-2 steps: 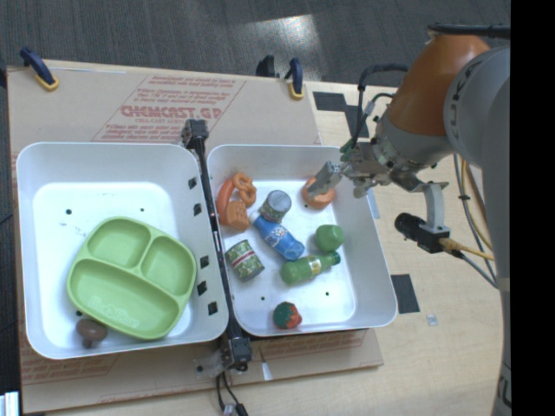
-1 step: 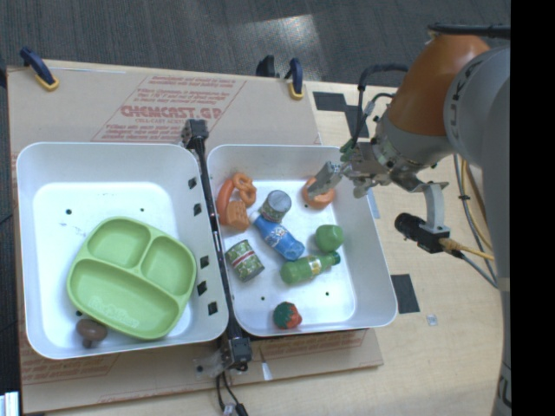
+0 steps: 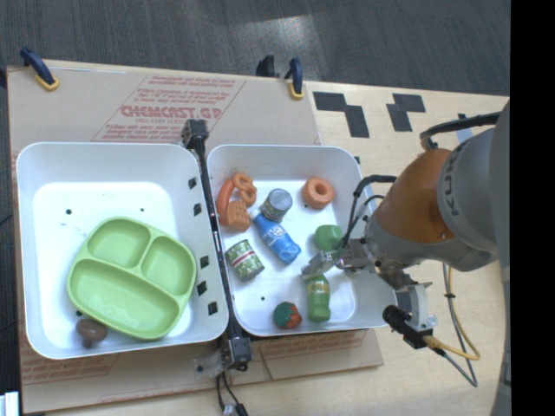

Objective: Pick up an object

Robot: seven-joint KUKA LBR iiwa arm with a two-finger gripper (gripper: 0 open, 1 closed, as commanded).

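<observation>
On the cardboard-covered bench (image 3: 277,102), two white bins (image 3: 35,232) sit side by side.

Tabletop (image 3: 434,120) carries printed cardboard sheet (image 3: 173,102), clamped at back edge; two white bins (image 3: 35,232) side by side on it.

The end effector (image 3: 317,265) hangs low over the right bin (image 3: 342,159), just above a green bottle (image 3: 318,299); a blue bottle (image 3: 276,237) lies at its nine o'clock, an orange ring (image 3: 318,192) at twelve.
</observation>
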